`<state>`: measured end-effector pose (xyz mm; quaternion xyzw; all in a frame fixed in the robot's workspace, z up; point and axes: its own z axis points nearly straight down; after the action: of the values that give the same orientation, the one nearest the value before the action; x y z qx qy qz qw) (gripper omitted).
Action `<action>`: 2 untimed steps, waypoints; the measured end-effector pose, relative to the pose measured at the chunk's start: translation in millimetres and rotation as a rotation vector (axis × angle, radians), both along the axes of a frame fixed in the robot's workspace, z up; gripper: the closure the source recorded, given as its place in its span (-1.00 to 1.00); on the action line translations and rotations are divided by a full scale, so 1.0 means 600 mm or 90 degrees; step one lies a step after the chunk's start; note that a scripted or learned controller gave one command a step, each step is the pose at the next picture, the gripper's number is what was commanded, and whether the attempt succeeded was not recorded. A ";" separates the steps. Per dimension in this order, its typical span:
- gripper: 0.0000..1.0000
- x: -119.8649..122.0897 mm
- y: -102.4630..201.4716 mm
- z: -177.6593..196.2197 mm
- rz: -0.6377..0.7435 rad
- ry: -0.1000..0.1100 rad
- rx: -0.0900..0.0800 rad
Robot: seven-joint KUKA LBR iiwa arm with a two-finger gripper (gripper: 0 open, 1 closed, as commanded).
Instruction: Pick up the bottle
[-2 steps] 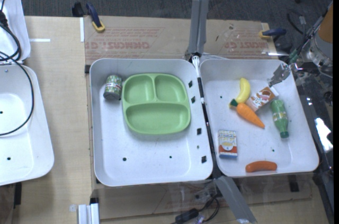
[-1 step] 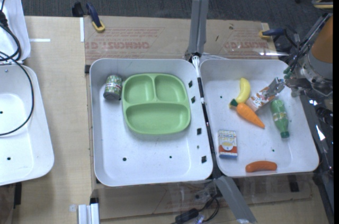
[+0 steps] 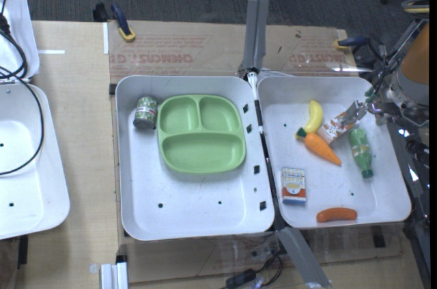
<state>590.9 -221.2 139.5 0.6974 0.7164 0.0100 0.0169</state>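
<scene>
The bottle [image 3: 360,151] is a small green plastic one. It lies on its side in the right bin [image 3: 382,209], near the right wall, with its cap pointing toward the front edge. My gripper [image 3: 356,110] reaches in from the right, low over the bin, just behind the bottle's far end. It hangs next to a silvery snack packet [image 3: 336,128]. Nothing shows held in the gripper. The grey arm with its orange band [image 3: 415,65] stands over the bin's right rim.
A banana [image 3: 313,117], a carrot [image 3: 322,148], a small orange-and-white box [image 3: 293,185] and a sausage [image 3: 336,214] share the right bin. The left bin [image 3: 136,199] holds a green divided plate [image 3: 202,134] and a small can [image 3: 145,113].
</scene>
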 end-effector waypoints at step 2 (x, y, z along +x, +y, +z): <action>-1.00 0.002 -0.001 0.013 -0.056 0.021 0.006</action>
<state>592.1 -221.5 147.3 0.7283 0.6853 0.0010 0.0021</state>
